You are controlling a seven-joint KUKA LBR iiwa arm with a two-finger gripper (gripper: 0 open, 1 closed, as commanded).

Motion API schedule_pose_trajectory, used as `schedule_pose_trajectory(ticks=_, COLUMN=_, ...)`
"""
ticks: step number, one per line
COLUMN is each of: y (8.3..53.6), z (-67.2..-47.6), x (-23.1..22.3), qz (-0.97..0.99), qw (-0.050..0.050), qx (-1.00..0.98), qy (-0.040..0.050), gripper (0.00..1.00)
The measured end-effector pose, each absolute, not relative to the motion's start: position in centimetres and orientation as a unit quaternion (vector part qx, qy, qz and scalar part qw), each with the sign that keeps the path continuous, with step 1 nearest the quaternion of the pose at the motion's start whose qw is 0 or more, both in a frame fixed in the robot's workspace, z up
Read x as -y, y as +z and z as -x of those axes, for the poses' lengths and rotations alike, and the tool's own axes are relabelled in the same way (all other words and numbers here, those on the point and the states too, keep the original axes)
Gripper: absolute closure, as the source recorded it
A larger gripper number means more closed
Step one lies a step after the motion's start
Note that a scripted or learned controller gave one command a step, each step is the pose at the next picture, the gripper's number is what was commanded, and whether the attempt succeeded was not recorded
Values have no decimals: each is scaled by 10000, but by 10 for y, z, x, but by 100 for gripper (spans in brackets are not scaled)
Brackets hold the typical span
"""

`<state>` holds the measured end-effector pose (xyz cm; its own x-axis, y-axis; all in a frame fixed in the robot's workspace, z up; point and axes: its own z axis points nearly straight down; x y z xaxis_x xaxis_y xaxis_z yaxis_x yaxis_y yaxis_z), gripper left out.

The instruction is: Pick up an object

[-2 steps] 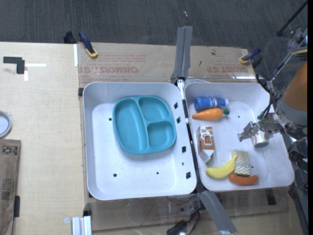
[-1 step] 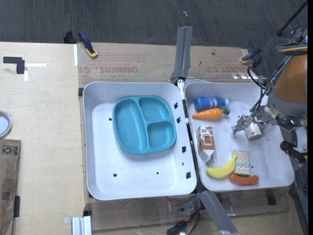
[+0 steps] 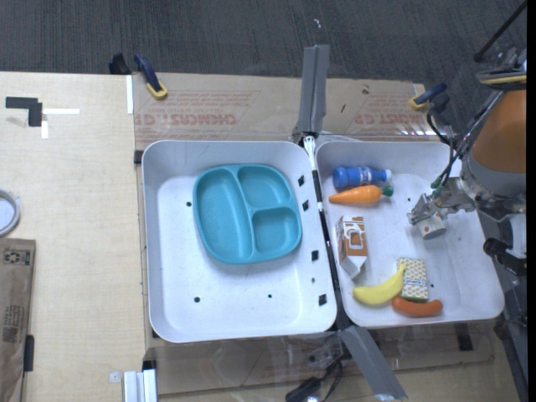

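cardboard (image 3: 251, 107) lettering mirrored, "chemcraft"-like, unclear

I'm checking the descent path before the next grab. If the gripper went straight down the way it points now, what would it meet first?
Probably bare floor of the right bin. The gripper hangs over open white bottom, with the carrot off to one side and the banana nearer the camera. Its height is hard to judge.

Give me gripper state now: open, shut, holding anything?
Gripper: over the right bin, nothing seen held; open or shut cannot be told from this view.
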<state>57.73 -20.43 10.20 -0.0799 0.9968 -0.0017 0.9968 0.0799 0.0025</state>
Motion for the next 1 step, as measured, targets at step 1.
schedule_pose_trajectory(ticks=1, y=277, z=-562, x=150, qz=-7406, qw=4, qx=-6719, qy=-7, gripper=100)
